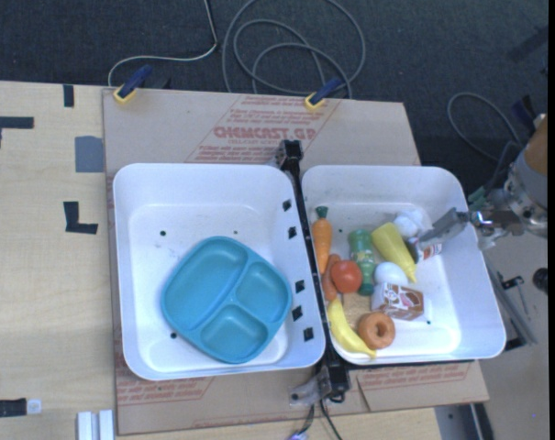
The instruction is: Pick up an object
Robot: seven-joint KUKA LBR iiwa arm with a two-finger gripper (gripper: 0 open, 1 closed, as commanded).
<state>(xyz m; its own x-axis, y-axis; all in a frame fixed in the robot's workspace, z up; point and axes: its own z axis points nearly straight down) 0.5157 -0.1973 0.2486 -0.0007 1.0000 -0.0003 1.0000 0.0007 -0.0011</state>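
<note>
Two shallow white bins sit side by side on a brown cardboard sheet (pixel 259 131) that covers the pale wooden bench (pixel 38 273); dark carpet (pixel 94 16) with looping grey cables (pixel 295 49) lies beyond its far edge. The left bin (pixel 130 186) holds a blue divided plastic plate (pixel 226 298). The right bin (pixel 442 186) holds toy food: an orange carrot (pixel 322 239), a red tomato (pixel 346 275), a yellow banana (pixel 346 331), a brown doughnut (pixel 378 329). The gripper (pixel 435 232) hangs over that bin's right edge; whether its fingers are open or closed cannot be made out.
</note>
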